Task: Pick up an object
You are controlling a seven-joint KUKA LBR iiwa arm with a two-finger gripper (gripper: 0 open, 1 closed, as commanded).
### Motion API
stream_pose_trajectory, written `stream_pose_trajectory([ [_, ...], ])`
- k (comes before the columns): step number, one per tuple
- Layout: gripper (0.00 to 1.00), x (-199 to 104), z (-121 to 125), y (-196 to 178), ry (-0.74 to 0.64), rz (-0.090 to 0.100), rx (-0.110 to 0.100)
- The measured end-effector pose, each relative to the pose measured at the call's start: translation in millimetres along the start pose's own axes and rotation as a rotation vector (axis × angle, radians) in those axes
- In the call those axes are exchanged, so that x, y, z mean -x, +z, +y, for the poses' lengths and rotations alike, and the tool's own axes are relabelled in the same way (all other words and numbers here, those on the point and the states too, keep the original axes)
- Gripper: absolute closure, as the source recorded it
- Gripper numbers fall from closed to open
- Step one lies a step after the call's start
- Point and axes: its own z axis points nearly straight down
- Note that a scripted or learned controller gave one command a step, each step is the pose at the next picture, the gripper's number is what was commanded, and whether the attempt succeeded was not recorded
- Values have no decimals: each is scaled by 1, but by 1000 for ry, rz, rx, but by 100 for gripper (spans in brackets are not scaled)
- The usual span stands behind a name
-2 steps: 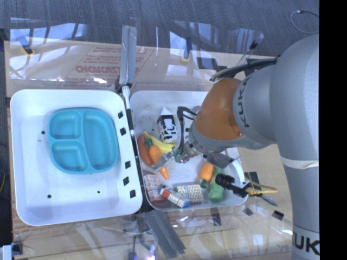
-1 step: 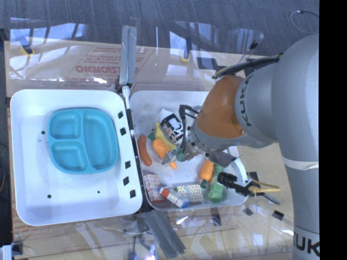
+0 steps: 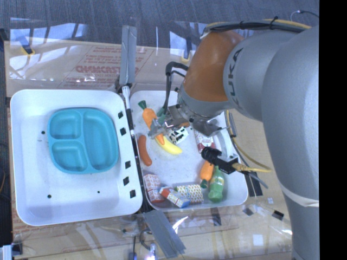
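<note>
Here, the grey arm [image 3: 271,64] bears black lettering "KUKA", read in part, beside a glossy orange band [image 3: 211,64]. Its metal claw [image 3: 159,128] sits low in the right bin [image 3: 236,199], over the toy food; whether it is spread or pinching cannot be told.

Right bin, white plastic, shallow:
- toy carrot [image 3: 148,115], orange with green top, just beside the claw
- toy banana [image 3: 169,146], yellow, curved, smooth, below the claw
- toy sausage [image 3: 145,150], reddish, elongated
- green bottle [image 3: 216,187], near an orange piece [image 3: 206,170]
- small printed packets [image 3: 181,194], text unreadable

Left bin [image 3: 21,145]: teal divided plate [image 3: 83,140], three compartments, rounded corners.

The surface [image 3: 81,64] behind shows red printing, not legible.
</note>
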Motion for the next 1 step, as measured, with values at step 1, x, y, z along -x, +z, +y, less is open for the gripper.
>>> stream_pose_trajectory([
  [1, 100, -14, 10, 26, 41, 0, -4],
])
